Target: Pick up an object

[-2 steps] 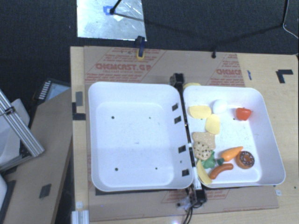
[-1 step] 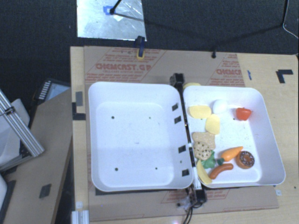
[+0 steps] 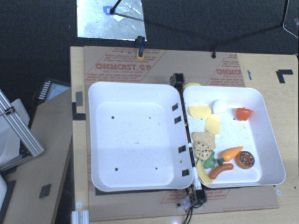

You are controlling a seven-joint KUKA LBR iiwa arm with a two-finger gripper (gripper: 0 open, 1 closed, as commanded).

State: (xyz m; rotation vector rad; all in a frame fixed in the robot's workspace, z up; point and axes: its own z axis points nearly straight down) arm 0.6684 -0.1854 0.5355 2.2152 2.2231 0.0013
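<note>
White plastic bins sit side by side; the right bin [image 3: 268, 139] gathers toy food like the carrot [image 3: 231, 153] and doughnut [image 3: 245, 159] for picking; pincer state: cannot tell

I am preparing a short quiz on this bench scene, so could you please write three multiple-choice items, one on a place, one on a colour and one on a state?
1. Which bin holds the toy foods?
A. the left bin
B. the right bin
C. both bins

2. What colour is the carrot?
A. orange
B. blue
C. purple

3. How does the sausage lie?
A. standing upright on one end
B. flat on the bin floor
C. stacked on the egg

Answers:
1 B: the toy foods all lie in the right bin, beside the left bin.
2 A: the carrot is orange with a green top.
3 B: the sausage lies flat on the floor of the bin, far from the egg.
</note>
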